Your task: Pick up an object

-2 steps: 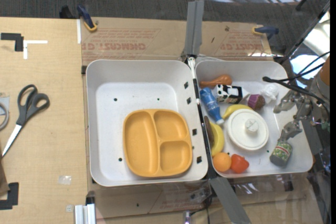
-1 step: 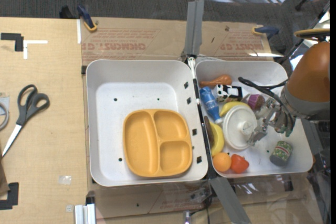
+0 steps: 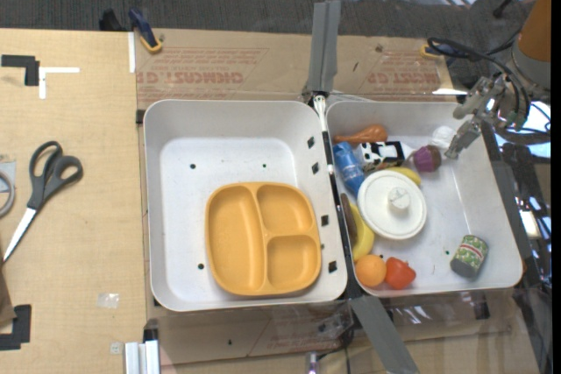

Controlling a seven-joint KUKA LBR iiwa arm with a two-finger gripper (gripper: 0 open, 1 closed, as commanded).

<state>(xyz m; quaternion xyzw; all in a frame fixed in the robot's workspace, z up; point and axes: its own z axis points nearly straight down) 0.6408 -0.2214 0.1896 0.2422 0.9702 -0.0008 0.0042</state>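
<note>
end effector (image 3: 462, 138) over right bin (image 3: 500, 215), near purple fruit (image 3: 426, 158)

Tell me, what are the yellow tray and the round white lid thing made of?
The yellow tray looks like plastic: one even colour, smooth matte surface, and softly rounded walls between its three compartments. The round white lid also seems to be plastic, slightly glossy, with a small moulded knob on top; it could be glazed ceramic, the picture can't settle that.
</note>
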